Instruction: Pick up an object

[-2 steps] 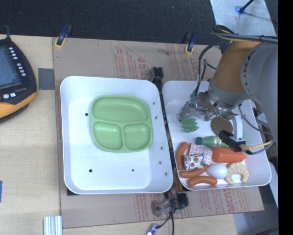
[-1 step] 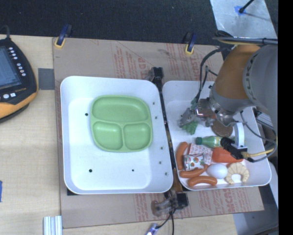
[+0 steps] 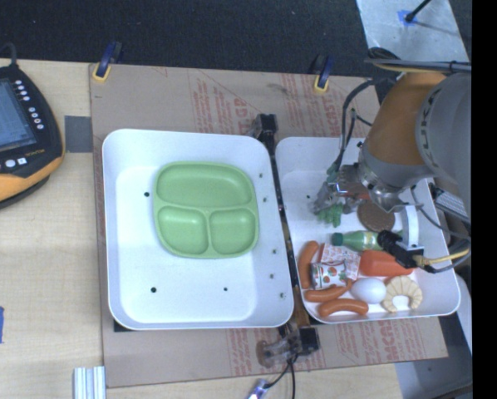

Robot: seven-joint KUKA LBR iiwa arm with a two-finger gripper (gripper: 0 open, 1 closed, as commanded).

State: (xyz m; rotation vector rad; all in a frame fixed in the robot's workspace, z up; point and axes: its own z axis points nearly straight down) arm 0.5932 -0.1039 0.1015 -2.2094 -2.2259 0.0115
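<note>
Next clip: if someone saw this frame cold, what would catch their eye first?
Probably the pale green divided plate, lying alone in the left white bin. Next, the grey arm with its orange band, reaching from the right over the right bin, its gripper low near that bin's upper part. Below it, toy food crowds the bin's near end: sausages, an egg, a green bottle.

Red printed lettering runs in slanted lines across the brown cardboard sheet [image 3: 223, 102] under the bins; too faint and small to read. Small carton [image 3: 337, 264] in the right bin [image 3: 297, 166] carries red-and-white print, also illegible. No other markings readable.
</note>
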